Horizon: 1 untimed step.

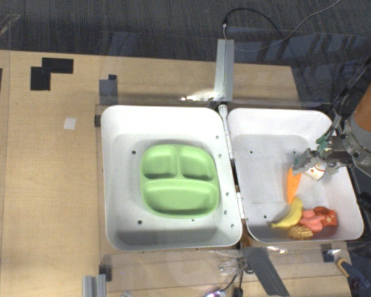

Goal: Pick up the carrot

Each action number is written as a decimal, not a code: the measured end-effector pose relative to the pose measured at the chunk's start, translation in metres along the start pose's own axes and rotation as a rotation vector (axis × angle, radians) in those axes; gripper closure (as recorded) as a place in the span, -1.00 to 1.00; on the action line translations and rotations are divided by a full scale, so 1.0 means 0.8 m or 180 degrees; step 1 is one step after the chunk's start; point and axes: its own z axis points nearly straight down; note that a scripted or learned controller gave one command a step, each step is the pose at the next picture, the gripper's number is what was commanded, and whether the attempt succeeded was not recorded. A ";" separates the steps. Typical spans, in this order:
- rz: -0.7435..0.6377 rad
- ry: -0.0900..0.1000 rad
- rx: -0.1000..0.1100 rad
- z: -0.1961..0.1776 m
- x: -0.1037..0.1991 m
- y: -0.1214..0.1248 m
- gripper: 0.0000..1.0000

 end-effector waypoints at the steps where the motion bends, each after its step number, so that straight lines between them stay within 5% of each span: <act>1: -0.0241 -0.0001 0.0001 0.115 0.029 -0.024 -1.00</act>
